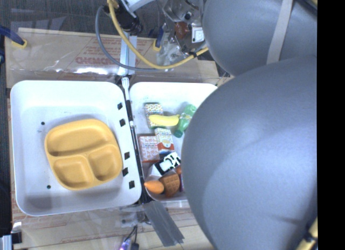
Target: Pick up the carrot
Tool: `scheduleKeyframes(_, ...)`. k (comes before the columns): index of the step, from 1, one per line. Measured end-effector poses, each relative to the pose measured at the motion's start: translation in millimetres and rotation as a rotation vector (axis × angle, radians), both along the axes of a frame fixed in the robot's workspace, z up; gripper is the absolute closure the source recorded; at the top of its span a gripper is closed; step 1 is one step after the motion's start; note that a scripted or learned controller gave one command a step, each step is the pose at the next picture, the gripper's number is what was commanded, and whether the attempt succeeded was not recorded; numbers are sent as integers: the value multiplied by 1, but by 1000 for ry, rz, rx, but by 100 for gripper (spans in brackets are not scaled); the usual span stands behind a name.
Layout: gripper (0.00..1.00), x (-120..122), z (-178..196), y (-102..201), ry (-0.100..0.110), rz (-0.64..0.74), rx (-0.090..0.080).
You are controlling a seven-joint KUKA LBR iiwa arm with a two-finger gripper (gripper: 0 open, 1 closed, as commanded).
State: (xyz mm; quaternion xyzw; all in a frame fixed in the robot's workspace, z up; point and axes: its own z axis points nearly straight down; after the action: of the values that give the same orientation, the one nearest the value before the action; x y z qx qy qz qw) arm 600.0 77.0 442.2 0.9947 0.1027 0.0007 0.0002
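Against the right bin's point(141, 90) near-left corner, the carrot point(154, 187) lies beside a brown item point(171, 182), hemmed by the bin wall. Packets and a banana point(163, 120) crowd behind it. Leftward, a yellow divided tray point(82, 152) fills the left bin point(27, 136). The gripper point(171, 49) hangs beyond the bins; its finger gap cannot be judged.

Two white bins point(32, 136) sit side by side. One yellow divided tray point(82, 153) lies in the left bin. One carrot point(154, 187), one banana point(163, 120) and one green bottle point(184, 118) show in the right bin.
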Motion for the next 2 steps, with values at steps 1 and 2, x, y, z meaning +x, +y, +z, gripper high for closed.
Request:
scheduleKeyframes(1, 100, -69, -122, -7, 11, 285, 2)
scheduleKeyframes(2, 0, -69, -122, -7, 11, 285, 2)
